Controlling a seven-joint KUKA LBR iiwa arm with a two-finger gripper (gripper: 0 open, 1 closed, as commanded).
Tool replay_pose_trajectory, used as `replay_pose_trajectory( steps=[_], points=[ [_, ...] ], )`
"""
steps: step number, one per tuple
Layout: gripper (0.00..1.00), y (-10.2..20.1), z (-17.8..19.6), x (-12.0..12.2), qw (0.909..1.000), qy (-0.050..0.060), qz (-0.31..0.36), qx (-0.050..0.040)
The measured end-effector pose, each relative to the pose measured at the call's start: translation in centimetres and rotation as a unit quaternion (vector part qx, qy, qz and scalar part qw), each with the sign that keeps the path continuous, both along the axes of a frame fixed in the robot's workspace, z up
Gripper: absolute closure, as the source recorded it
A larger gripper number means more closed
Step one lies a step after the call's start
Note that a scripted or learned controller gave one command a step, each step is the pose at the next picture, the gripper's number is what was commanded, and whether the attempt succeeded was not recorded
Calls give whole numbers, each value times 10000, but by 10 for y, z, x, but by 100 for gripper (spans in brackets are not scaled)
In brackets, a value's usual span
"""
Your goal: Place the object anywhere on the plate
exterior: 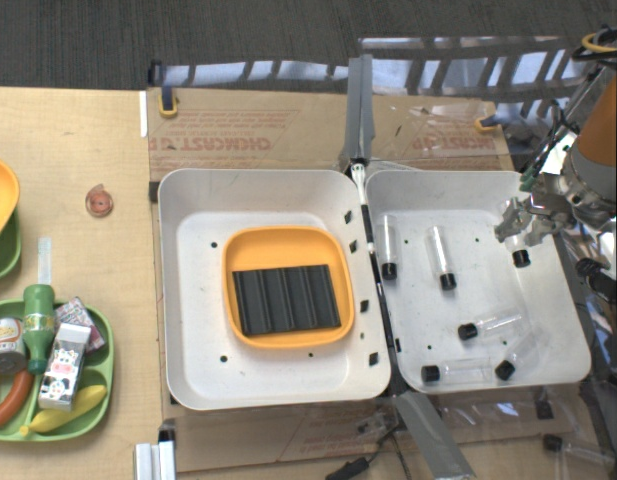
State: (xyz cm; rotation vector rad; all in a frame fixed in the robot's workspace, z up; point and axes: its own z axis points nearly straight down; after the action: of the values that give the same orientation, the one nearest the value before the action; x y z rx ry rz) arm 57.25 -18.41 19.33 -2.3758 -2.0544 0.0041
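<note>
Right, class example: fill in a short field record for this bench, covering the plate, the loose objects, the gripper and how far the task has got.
plate: orange plate with a dark ribbed insert, in the left bin
objects: several clear tubes with black caps, scattered in the right bin
gripper: gripper over the right bin's far right corner, near one black cap
on plate: no tube
task state: not yet done

plate [288, 248]: orange, dark ribbed insert, left bin | tubes [444, 265]: clear, black-capped, flat, scattered, right bin
</note>
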Motion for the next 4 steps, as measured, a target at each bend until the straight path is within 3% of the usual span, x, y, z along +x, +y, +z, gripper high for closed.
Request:
replay_pose_trajectory(
  steps=[1, 2, 3, 4],
  points=[
    [100, -25, 75, 52, 9999, -5, 131, -4],
    [100, -31, 97, 87, 9860, -13, 1670, -5],
    [100, -33, 226, 87, 9623, -11, 2718, -3],
    [100, -9, 75, 51, 9513, -5, 3081, 7]
  ],
)
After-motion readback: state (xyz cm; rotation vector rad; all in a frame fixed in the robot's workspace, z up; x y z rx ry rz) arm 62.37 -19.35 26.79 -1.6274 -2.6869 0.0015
